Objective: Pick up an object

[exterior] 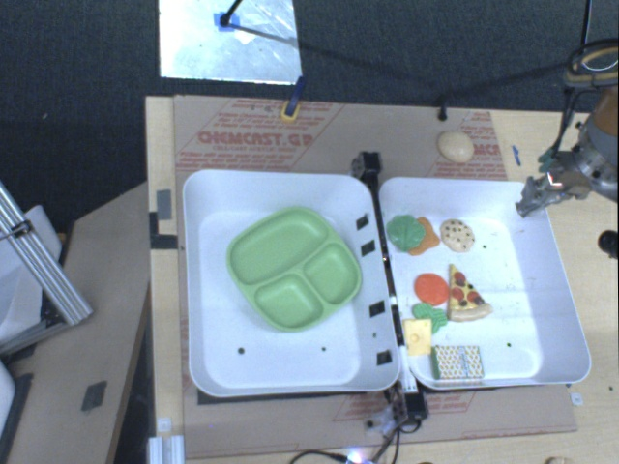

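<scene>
Pincer [534, 201] sits at the upper right rim of the right white bin [561, 307]; can't tell its state. Toy food lies down-left of it, well apart: one round cookie [456, 234], one pizza slice [466, 296], one red tomato [431, 288], one yellow cheese square [418, 336]. One green divided plate [294, 269] in the left white bin [208, 288].

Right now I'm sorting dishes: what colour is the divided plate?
Light green plate, clearest in the camera view.

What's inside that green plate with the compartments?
The green plate sits in the left bin, and all three of its compartments look bare. The bin floor beneath the plate is covered, so that stays unseen.
</scene>
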`<action>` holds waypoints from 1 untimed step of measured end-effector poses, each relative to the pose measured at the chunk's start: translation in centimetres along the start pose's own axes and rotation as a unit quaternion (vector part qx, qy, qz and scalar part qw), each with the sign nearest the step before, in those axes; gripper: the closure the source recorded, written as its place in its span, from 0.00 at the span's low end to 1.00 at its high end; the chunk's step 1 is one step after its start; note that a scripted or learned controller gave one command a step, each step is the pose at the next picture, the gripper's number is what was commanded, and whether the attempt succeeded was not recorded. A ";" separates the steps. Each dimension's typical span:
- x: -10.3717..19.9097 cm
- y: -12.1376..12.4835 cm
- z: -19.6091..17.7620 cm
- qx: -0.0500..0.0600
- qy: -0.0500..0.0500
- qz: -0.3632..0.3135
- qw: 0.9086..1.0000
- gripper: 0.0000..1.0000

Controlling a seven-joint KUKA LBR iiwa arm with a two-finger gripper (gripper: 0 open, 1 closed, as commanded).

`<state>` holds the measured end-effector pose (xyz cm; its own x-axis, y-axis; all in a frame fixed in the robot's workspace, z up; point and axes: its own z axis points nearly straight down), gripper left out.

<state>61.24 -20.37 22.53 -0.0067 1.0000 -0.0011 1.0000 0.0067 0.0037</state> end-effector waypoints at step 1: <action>5.9 0.1 0.0 0.001 0.001 -0.001 1.000 1.00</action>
<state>61.33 -14.51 22.49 -0.0094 1.0000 0.0004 1.0000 0.0094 0.0018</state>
